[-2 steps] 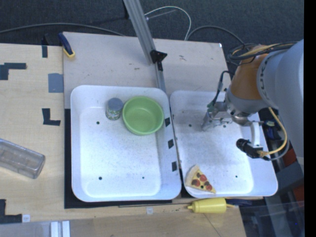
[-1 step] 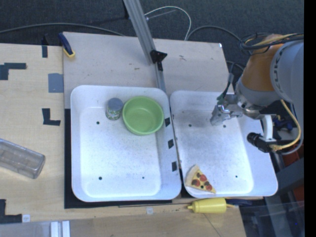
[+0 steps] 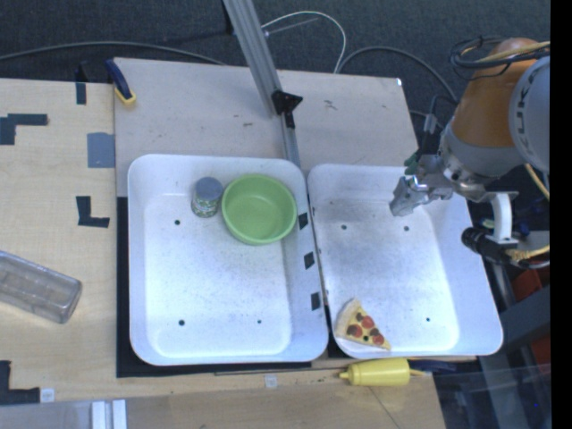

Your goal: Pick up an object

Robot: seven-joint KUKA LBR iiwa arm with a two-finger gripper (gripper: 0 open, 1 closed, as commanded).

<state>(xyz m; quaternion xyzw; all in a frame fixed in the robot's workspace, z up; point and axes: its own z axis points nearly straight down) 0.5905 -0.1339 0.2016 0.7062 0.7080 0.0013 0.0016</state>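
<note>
Overhead, wooden bench [image 3: 206, 119] bears two white bins [image 3: 143, 266]; hand [image 3: 404, 199] state unclear; dark carpet [image 3: 375, 16] behind.

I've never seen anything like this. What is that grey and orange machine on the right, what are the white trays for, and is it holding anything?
You are looking down at a slant from one fixed camera above a workbench. The grey and orange machine is a robot arm reaching in from the right. At its tip is a small pincer, hanging over the upper part of the right bin; I see nothing in it. Its job is to pick up an object. The left bin holds a green bowl with a small can beside it. The right bin holds a toy pizza slice in its near left corner. A yellow bottle lies just outside that bin, and a clear container lies on the bench at far left.
</note>
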